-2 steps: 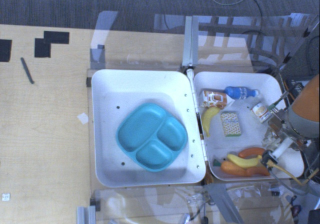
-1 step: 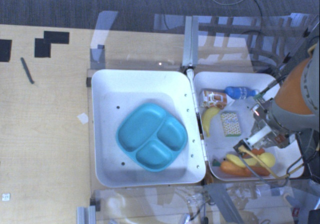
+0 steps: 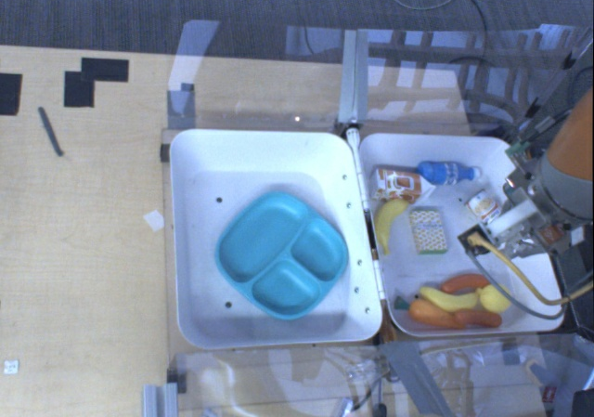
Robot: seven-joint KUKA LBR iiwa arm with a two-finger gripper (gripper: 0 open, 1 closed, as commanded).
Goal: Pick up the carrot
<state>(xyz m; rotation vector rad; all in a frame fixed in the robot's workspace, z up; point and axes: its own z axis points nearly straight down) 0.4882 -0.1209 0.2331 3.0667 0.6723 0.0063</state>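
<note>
The carrot (image 3: pixel 434 313), orange and tapered, lies along the front wall of the right bin (image 3: pixel 401 262), pressed against other toy food. My gripper (image 3: pixel 536 237) hangs over the right side of that bin, above and to the right of the carrot and apart from it. The grey wrist with its orange band (image 3: pixel 571 141) comes in from the right edge and hides part of the bin's right wall.
Crowding the carrot are a yellow piece (image 3: pixel 447 297), a yellow round piece (image 3: pixel 495 300) and a red-orange piece (image 3: pixel 466 282). Further back lie a banana (image 3: pixel 390 220), a green sponge (image 3: pixel 427 229), a blue bottle (image 3: pixel 447 172), a snack pack (image 3: pixel 399 185) and a small can (image 3: pixel 483 206). The left bin (image 3: pixel 195 220) holds a blue divided plate (image 3: pixel 283 254).
</note>
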